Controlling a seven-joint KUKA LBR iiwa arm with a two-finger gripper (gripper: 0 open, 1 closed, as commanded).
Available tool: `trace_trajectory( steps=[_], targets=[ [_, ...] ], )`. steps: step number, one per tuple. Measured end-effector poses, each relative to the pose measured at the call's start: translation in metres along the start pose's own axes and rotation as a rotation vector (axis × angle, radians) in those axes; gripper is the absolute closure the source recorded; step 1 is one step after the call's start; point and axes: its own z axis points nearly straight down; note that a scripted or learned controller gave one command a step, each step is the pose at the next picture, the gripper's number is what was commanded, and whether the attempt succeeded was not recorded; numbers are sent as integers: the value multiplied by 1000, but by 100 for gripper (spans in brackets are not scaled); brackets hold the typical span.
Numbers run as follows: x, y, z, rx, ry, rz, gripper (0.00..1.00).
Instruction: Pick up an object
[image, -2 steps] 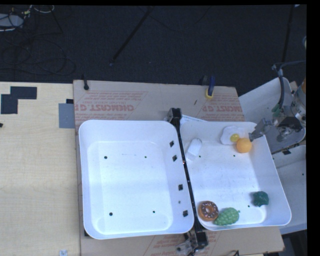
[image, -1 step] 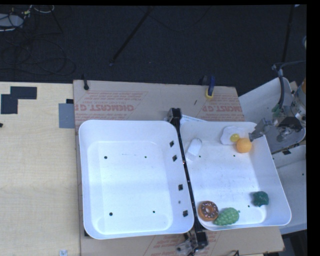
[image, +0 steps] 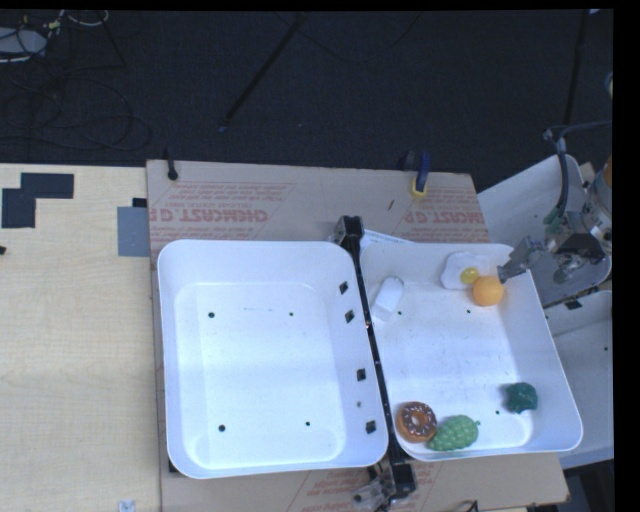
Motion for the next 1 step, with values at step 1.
trace_trajectory(
  steps=[1],
  targets=[
    [0, 0, 0, 0, 0, 0, 0]
  ],
)
